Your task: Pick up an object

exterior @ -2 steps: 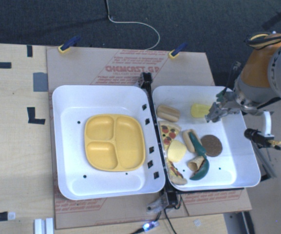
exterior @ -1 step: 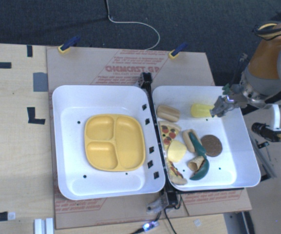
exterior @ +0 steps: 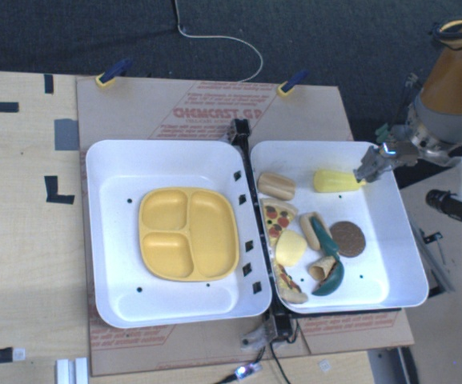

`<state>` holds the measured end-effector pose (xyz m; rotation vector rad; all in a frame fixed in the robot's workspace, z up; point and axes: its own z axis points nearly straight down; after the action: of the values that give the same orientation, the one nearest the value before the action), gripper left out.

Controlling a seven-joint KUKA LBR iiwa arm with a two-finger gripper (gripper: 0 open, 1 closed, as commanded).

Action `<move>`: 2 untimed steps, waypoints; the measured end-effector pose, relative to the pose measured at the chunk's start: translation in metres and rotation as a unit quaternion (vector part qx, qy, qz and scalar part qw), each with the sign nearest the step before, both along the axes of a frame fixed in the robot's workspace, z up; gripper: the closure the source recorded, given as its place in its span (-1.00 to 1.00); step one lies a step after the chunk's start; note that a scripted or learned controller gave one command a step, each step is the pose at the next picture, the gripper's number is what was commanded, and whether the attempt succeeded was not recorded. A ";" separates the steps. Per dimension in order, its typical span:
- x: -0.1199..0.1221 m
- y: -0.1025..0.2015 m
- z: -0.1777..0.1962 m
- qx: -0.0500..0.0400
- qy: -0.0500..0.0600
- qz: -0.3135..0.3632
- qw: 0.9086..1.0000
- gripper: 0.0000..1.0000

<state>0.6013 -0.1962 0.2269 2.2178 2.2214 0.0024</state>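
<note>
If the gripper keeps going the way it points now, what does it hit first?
Most likely the yellow piece: the gripper points down-left, and its tip sits at that piece's right end in the right bin. Its height above the piece is unclear from this one slanted view.

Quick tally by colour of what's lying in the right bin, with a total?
Right bin, beside the gripper:
Yellow: 2, a block and a round piece
Tan: 3, a bread roll, a stick and a cone
Teal: 1, a curved piece
Brown: 1, a disc
Mixed colours: 1, a pizza slice
Total: 8
</note>
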 end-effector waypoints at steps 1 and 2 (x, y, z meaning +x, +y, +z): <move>0.019 0.054 0.006 0.001 0.001 0.002 1.000 1.00; 0.048 0.092 -0.007 0.001 0.002 0.002 1.000 1.00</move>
<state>0.6490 -0.1042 0.2198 2.2158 2.2281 -0.0006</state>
